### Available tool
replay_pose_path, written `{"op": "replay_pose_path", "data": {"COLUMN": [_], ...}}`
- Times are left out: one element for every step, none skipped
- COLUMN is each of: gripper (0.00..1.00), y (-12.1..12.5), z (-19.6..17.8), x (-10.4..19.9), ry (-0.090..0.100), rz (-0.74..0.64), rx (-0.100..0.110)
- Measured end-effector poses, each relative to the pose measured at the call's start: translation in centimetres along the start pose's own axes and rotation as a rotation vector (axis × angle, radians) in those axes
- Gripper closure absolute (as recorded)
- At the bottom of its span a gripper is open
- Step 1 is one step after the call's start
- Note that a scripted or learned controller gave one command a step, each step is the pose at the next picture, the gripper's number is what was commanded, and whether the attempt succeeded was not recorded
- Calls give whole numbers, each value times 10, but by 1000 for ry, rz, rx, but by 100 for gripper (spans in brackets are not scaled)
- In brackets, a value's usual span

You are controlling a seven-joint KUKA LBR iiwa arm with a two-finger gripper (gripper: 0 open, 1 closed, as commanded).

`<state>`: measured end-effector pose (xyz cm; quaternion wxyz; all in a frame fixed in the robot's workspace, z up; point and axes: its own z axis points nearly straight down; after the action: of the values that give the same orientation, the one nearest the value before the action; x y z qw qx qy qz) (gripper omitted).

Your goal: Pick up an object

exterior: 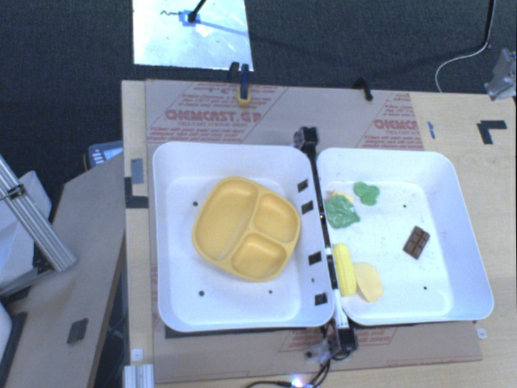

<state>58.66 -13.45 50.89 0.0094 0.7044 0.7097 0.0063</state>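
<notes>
While the two bins sit side by side, we find the left bin [174, 217] holding a yellow tray [246, 228] (three compartments). We note the right bin [452, 217] holds the small items — two green pieces [342, 212] near its left wall, a yellow bar [344, 269] touching a pale wedge [369, 282], and a brown block [417, 242] apart. Jaw state: we cannot tell.

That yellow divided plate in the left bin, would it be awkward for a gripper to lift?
Probably. The yellow plate looks like rigid moulded plastic, so it should hold its shape. It lies flat and wide in the left bin, so only its thin rim offers a pinch. Gripped at one edge, it would likely tilt.
</notes>
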Motion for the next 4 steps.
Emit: {"op": "replay_pose_path", "data": {"gripper": [100, 100, 100, 100], "y": [1, -75, -99, -21], "z": [-29, -29, -29, -27], "x": [124, 145, 260, 260], "ry": [8, 6, 8, 4], "rz": [-10, 0, -10, 7], "rx": [15, 19, 21, 19]}}
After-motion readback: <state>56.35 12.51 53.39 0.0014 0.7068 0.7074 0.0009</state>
